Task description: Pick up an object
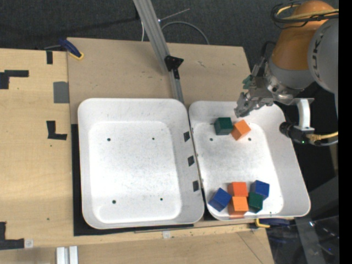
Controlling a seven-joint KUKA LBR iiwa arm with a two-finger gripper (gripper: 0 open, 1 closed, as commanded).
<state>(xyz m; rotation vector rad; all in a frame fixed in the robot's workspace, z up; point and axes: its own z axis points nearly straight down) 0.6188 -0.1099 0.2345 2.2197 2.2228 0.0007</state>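
The right bin (278,164) holds small blocks. A dark green block (223,126) and an orange block (241,130) lie side by side near its far edge. At its near edge sits a cluster: a blue block (220,198), two orange blocks (238,189) (239,204), a second blue block (261,188) and a green block (255,202). My gripper (243,109) hangs just above and slightly behind the far orange block, its tips pointing down toward it. Nothing shows between its tips.
The left bin (88,147) lies beside the right one, their rims touching in the middle. A slanted metal pole (157,32) crosses the bench behind the bins. Black cables (300,131) hang from the arm at the right bin's far right corner.
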